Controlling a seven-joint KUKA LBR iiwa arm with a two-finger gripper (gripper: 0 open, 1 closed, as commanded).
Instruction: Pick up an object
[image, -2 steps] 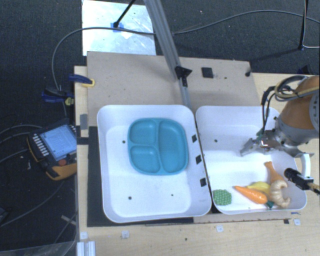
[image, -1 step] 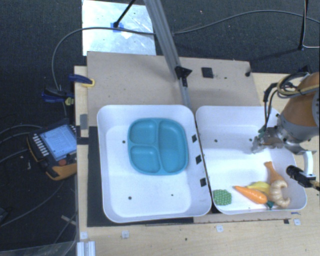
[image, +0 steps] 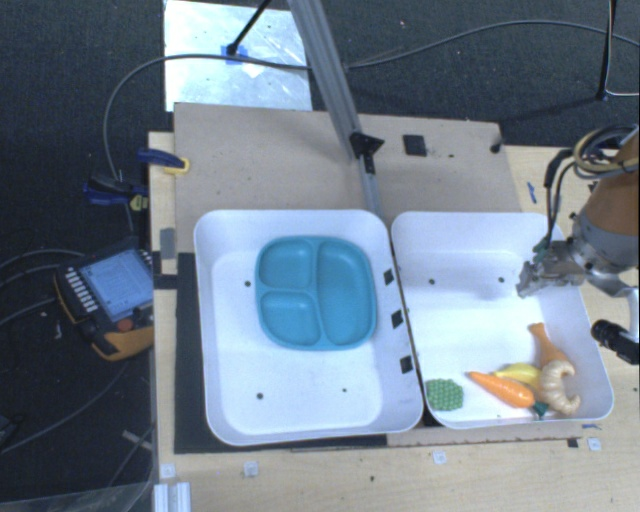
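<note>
Over at about 3 o'clock in the camera view is where my gripper (image: 538, 272) sits, hanging above the right bin (image: 455, 232) near its far right wall. Honestly can't tell from up here how it's set, it's just a small grey lump at the end of my wrist, with the orange band showing at the frame's edge. Nothing visible in it either.

The stuff I could grab is all bunched in the right bin's near corner, around 5 o'clock. So there's an orange carrot (image: 500, 389) lying flat, a yellow banana (image: 518, 372) touching it just behind, a tan curled piece (image: 562, 384) right beside those, and an orange-brown bottle-shaped thing (image: 546, 345) poking up toward 4 o'clock. A little green bumpy item (image: 445, 394) sits apart from the pile, closer to the divider between the bins, roughly 6 o'clock. There's also a bit of teal peeking out under the pile, too small to make out.

My gripper is well apart from all of it — the pile is down toward the near wall, and I'm up by the middle of the right wall.

Left bin (image: 240, 400) holds a blue divided plate (image: 316, 292), sitting toward its far side around 10 o'clock from the pile.
</note>
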